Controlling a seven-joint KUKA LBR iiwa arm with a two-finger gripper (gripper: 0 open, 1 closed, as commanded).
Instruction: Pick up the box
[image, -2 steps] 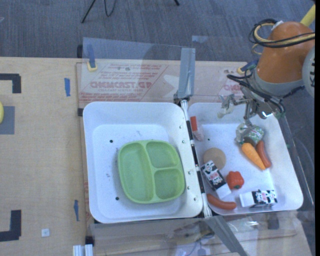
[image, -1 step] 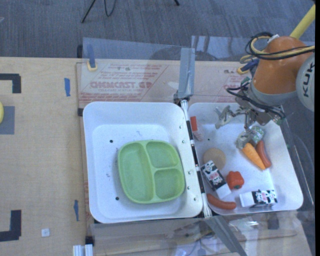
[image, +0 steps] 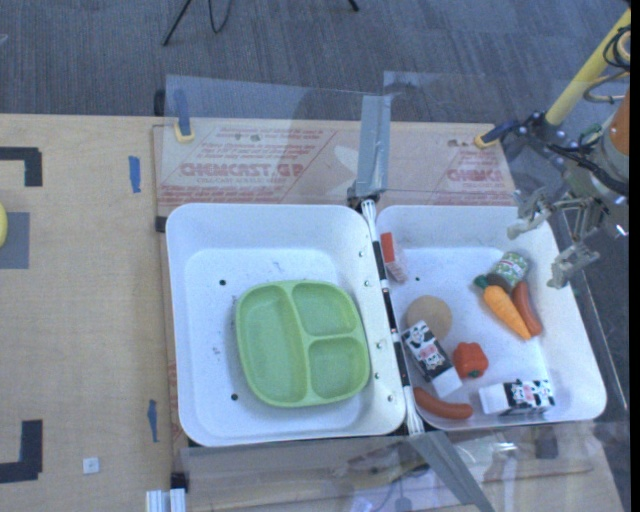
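Pincer (image: 553, 238) at the upper right rim of the right bin (image: 590, 360), below the grey arm (image: 600, 150) reaching in from the right; fingers spread apart, nothing between them.

Two cow-print boxes in the right bin, both lying on the bin floor, neither touched by the pincer. First cow-print box (image: 429, 352) near the bin's left wall, tilted, just below a tan round object (image: 429, 314) and just left of a red pepper (image: 470, 359). Second cow-print box (image: 517, 396) near the front right corner, lying on its side. Both well apart from the pincer, toward the near edge of the view; the second one more nearly below it, the first farther to the left.

Between pincer and boxes: a small green-labelled bottle (image: 509, 269) and two carrots (image: 512, 310), side by side. A red sausage (image: 443, 405) along the front wall, between the two boxes. A small red-and-white item (image: 390, 258) at the upper left wall.

Left bin (image: 190, 250) bearing a green divided plate (image: 302, 342). Both bins on the wooden surface (image: 75, 300).
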